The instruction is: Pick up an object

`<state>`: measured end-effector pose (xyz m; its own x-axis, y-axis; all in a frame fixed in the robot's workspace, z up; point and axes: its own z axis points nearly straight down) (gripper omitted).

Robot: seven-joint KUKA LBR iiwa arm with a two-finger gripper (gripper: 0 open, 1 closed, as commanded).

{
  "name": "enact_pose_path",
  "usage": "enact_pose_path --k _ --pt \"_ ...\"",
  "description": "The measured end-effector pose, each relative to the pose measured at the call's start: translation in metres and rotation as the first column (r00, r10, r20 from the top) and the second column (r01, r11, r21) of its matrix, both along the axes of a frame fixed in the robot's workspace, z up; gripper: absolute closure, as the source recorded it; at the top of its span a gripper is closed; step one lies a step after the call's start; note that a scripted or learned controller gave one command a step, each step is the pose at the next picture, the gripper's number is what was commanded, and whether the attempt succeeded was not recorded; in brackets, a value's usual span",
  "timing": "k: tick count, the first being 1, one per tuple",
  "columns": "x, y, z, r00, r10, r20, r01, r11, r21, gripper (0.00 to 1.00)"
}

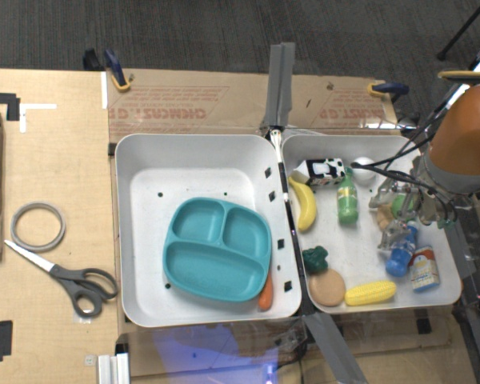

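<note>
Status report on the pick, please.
Gripper low over right bin, nothing seen held. Blue bottle just below it. Banana, corn lie apart.

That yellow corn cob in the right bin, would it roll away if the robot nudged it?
Probably. The corn cob looks rounded and lies on its side on the smooth bin floor, so it may roll. It appears to be toy plastic, likely light and stiff. The cookie beside it might block it.

Right of frame, your objects crowd the right bin: yellow banana (pixel 304 204) lying lengthwise, green bottle (pixel 347 200) beside it, corn cob (pixel 370 294) flat near the lower edge, blue bottle (pixel 400 258) tilted alongside.
</note>
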<state>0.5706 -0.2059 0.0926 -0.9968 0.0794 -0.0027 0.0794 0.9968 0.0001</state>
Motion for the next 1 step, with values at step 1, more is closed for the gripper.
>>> enact_pose_path --k 1 --pt "-0.0103 0.018 -0.0003 1.0 -0.02 0.0 0.02 1.0 0.0 0.0"
